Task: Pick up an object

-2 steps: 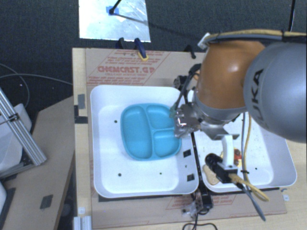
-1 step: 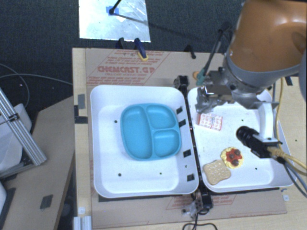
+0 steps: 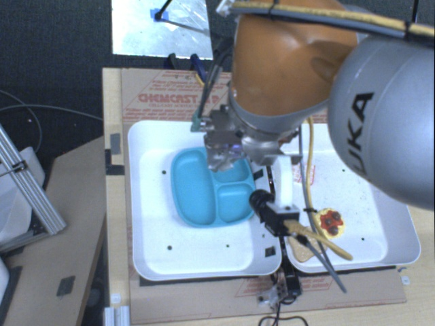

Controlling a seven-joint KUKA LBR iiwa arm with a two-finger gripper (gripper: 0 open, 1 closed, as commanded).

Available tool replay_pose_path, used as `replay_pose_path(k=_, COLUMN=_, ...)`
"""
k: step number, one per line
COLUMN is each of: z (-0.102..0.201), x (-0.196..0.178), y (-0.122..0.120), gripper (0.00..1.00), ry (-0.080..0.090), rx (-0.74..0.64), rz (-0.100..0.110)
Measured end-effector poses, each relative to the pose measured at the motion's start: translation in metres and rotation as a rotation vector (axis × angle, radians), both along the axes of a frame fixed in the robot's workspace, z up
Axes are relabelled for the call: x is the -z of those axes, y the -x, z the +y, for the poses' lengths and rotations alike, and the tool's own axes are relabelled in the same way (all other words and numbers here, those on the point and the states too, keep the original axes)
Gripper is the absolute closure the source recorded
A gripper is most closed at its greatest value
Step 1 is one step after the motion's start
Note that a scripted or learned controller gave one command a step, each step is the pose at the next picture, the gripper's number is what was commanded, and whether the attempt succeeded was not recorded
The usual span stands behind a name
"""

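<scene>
Arm [image 3: 340, 80] above pincer [image 3: 221, 160], over blue tray [image 3: 204, 199] in left bin [image 3: 149, 250]; pincer state can't tell

- Arm [image 3: 380, 107]: grey rounded casing bearing black "KUKA" lettering.
- Orange band [image 3: 285, 53]: glossy, bulbous section above the wrist.
- Wrist flange [image 3: 262, 138]: grey metal ring.
- Cables [image 3: 319, 12]: yellow and grey, strapped across the top; a yellow cable hangs below.

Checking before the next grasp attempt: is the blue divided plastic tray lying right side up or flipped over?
Right side up. The blue divided plastic tray lies flat in the left white bin, its compartment hollows facing the camera.
</scene>
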State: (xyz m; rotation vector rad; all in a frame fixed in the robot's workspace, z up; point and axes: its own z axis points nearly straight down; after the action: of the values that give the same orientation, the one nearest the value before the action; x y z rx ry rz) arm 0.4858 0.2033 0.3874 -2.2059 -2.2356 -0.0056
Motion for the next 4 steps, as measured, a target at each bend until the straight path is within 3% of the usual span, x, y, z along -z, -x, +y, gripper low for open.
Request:
replay_pose_path(k=1, z=-0.056, x=-0.022, y=-0.001, gripper=1.0, ry=0.002, rx=0.015, rz=-0.002)
replay_pose_path(k=4, z=-0.04, x=-0.038, y=-0.002, gripper=1.0, ry=0.001, rx=0.006, rz=-0.004)
